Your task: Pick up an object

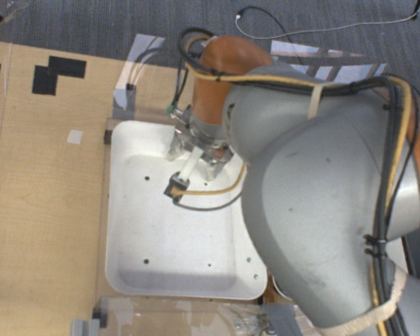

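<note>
The claw [194, 158] hangs over the 12 o'clock area of the white bin [184, 283], close to the bin's far wall. It cannot be determined whether the claw is open or closed, whether it grips anything, or whether it touches the bin floor. The position of the object to be picked cannot be determined. Count: one arm [324, 211], one claw, one white bin in view, two black markings [56, 75] on the bench [36, 206] at 10 o'clock.

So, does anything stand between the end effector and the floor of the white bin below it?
Nothing visible does. The end effector hangs over the far part of the white bin, and the floor just beneath it looks bare. The grey arm covers the bench to the right, so what lies there I cannot tell.
</note>
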